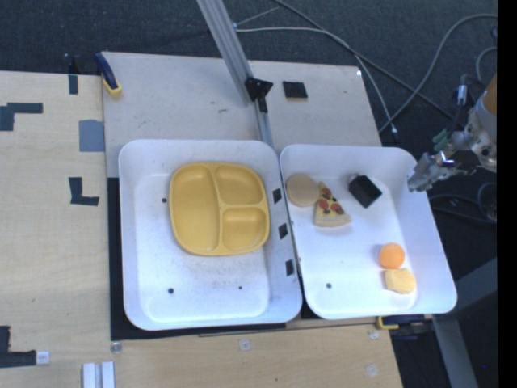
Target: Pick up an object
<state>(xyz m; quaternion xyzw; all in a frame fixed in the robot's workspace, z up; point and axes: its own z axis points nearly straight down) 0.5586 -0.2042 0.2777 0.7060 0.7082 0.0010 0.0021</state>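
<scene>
The right bin holds a tan round cookie, a pizza slice, a black block, an orange ball and a yellow chunk. My gripper hangs over the bin's right rim, to the right of the black block, with nothing seen between its fingers. The arm's wrist sits at the frame's right edge.
The left bin carries a yellow divided plate. A metal pole slants down to a clamp between the bins. Cables lie on the dark floor at the upper right.
</scene>
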